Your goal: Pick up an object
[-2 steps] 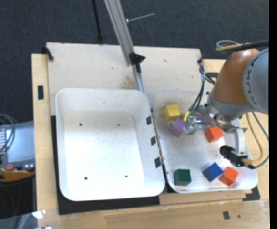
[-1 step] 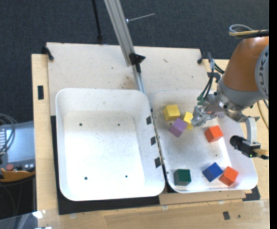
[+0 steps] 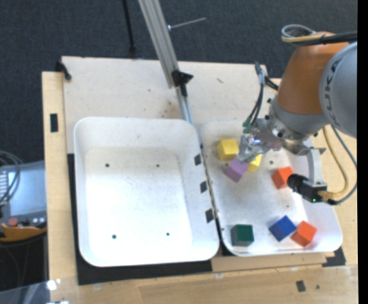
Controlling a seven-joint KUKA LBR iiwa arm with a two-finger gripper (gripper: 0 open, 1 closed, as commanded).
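Grey-and-orange arm reaching in from the right over the right shallow white plastic bin (image 3: 336, 236), jaws (image 3: 252, 145) low among a cluster of small blocks. Hard to tell whether spread or pressed together, the metal tips blurring into the blocks. Just left of the tips, a yellow cube (image 3: 227, 149); just below, a tilted purple block (image 3: 237, 169), touching or nearly touching a second small yellow block (image 3: 254, 163) partly hidden under the tips. Further right, an orange-red block (image 3: 282, 177) beside the black cable fitting. Along the near wall: a dark green cube (image 3: 242, 234), a blue cube (image 3: 282, 228), an orange cube (image 3: 304, 233). Left white bin (image 3: 82, 138) alongside on the light wooden desk (image 3: 114, 81)
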